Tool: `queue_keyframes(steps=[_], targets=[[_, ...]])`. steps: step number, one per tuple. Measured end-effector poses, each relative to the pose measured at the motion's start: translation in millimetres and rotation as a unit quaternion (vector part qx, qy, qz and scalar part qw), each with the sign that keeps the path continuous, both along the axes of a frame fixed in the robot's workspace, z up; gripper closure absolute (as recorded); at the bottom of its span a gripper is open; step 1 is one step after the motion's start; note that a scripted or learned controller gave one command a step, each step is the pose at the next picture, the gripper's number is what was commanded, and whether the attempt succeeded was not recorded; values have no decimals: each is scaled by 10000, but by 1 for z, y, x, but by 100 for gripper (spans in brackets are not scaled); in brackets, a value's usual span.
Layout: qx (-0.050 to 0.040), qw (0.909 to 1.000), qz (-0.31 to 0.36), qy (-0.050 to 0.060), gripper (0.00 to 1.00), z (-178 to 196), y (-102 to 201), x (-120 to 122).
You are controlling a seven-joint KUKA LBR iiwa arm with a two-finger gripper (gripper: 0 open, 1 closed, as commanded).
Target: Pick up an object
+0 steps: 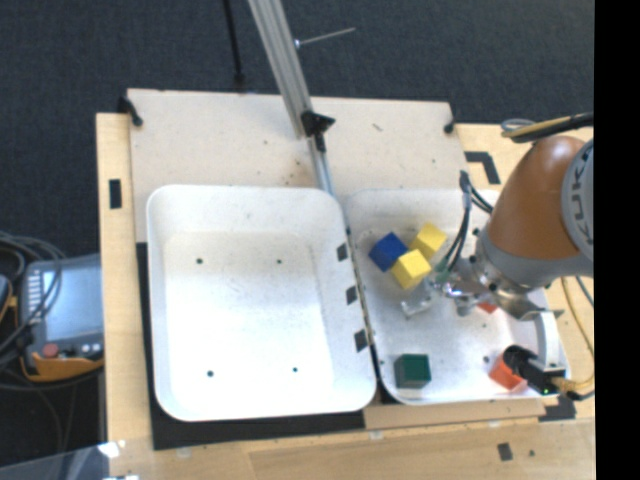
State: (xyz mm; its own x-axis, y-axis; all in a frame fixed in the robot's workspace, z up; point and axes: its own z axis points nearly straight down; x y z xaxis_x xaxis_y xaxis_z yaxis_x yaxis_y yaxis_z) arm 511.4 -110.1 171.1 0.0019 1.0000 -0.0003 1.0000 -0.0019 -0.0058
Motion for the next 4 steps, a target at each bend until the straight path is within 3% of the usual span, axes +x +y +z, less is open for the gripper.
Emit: queue_keyframes(steps=[1, 2, 4], targets=[[-2, 10000, -4, -6, 0, -43, 1, -2], [4, 10000, -37, -51, 100, -29, 1, 0], [-4, 10000, 27, -68, 100, 80, -2, -1]])
